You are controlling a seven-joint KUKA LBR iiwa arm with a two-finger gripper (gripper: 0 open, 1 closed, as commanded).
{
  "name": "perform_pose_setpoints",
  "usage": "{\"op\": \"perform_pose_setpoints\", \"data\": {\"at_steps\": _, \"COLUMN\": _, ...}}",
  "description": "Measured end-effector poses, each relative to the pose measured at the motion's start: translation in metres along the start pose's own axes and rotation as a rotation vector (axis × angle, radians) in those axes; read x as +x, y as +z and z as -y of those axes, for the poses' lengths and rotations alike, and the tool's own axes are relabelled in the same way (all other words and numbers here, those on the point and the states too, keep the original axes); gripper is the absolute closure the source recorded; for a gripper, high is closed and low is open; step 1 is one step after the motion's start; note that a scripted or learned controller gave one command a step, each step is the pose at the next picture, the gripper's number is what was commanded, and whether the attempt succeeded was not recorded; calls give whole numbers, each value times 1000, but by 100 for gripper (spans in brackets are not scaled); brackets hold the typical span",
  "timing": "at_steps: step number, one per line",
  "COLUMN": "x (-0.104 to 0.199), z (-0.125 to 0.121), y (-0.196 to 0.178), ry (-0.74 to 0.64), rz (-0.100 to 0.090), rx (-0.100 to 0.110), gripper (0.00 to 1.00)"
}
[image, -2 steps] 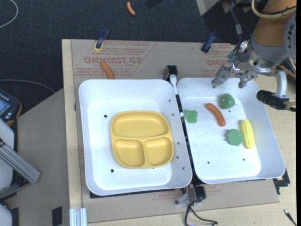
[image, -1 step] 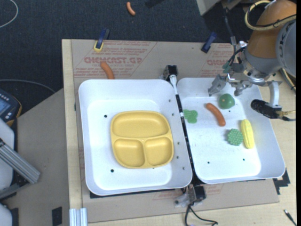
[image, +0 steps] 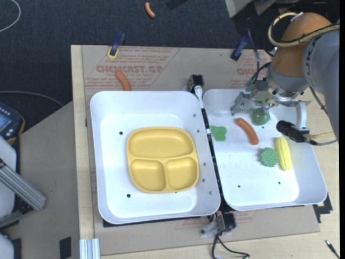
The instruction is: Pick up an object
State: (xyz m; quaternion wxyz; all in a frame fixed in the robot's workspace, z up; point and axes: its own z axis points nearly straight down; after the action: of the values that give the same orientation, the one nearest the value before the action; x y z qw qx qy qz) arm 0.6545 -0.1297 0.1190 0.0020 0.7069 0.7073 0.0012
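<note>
A yellow divided tray (image: pixel 161 159) fills the left bin (image: pixel 102 144). In the right bin (image: pixel 302 190), upper right of frame, the gripper (image: pixel 253 102) half hides a round green object (image: pixel 261 116); I cannot tell its fingers' state.

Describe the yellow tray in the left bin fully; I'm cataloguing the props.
The yellow tray is a rounded-rectangle divided plate, looking like matte moulded plastic. It has one wide compartment on the far side and two smaller ones on the near side, all bare. It lies flat, right side up, slightly turned, near the middle of the left bin, resting on its white floor. Nothing else touches it.
</note>
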Motion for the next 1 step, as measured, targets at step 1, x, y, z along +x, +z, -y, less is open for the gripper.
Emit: {"op": "perform_pose_setpoints", "data": {"at_steps": 1, "x": -1, "z": -3, "y": 9, "ry": -1, "rz": 5, "rx": -9, "gripper": 0}}
